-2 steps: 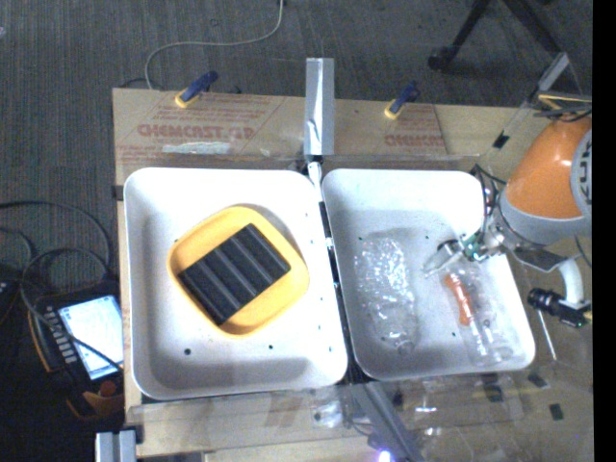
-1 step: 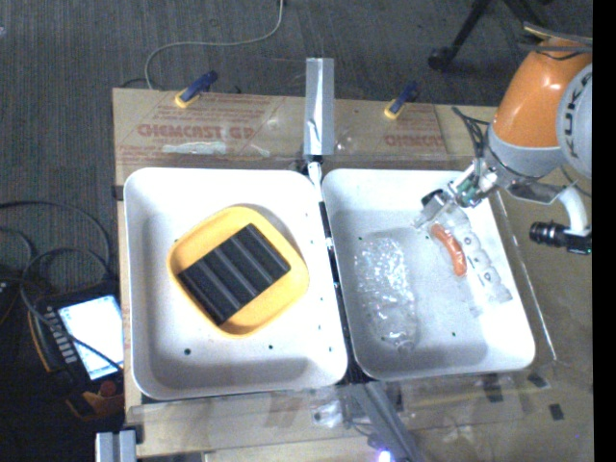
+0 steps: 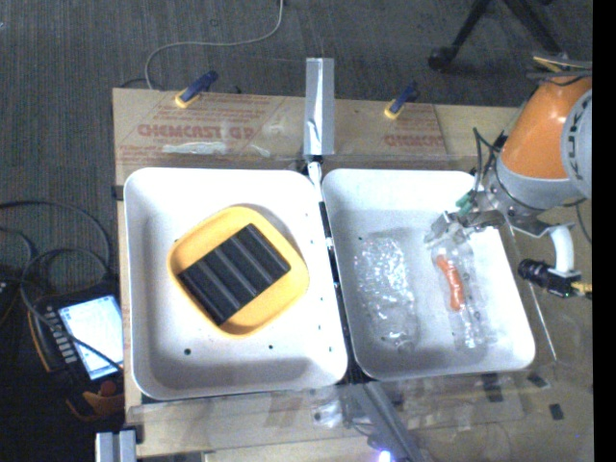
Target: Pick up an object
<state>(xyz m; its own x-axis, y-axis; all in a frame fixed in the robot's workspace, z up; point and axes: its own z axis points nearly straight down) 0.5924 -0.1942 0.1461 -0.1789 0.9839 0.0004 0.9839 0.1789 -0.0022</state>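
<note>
A yellow dish with a black ribbed insert (image 3: 240, 269) lies in the left bin (image 3: 154, 200). In the right bin (image 3: 385, 186) lie a crumpled clear plastic packet (image 3: 387, 285) near the middle and a clear packet holding an orange stick (image 3: 456, 287) toward the right. My gripper (image 3: 460, 216) hangs over the right bin's upper right part, just above the top end of the orange-stick packet. The arm's orange and grey wrist (image 3: 549, 147) sits behind it at the right edge.
The bins rest on a brown board (image 3: 231, 128) held by two blue-and-yellow clamps (image 3: 195, 88). A metal post (image 3: 319, 104) stands at the divide between the bins. Cables and a small screen device (image 3: 82, 330) lie on the floor at left.
</note>
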